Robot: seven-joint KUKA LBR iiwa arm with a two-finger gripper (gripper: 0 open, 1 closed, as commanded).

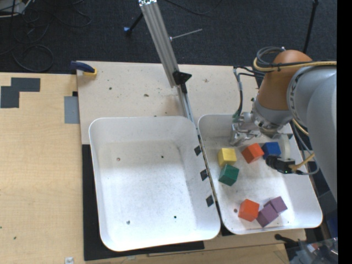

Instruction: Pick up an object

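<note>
The right bin (308,213) holds several small blocks. A yellow block (226,156) and a green block (229,174) lie near its left wall. An orange block (252,152) and a blue block (271,149) sit side by side in the upper middle. A second orange block (248,209) and two purple blocks (268,214) lie near the front. My gripper (242,134) hangs low over the back of this bin, just up and left of the upper orange block and above the yellow one. Nothing shows in its grasp.
The left bin (110,131) stands beside the right one, sharing a divider with black clips (202,174). A slanted aluminium post (165,48) rises behind the bins. The grey arm with its orange band (283,87) covers the right bin's back right corner.
</note>
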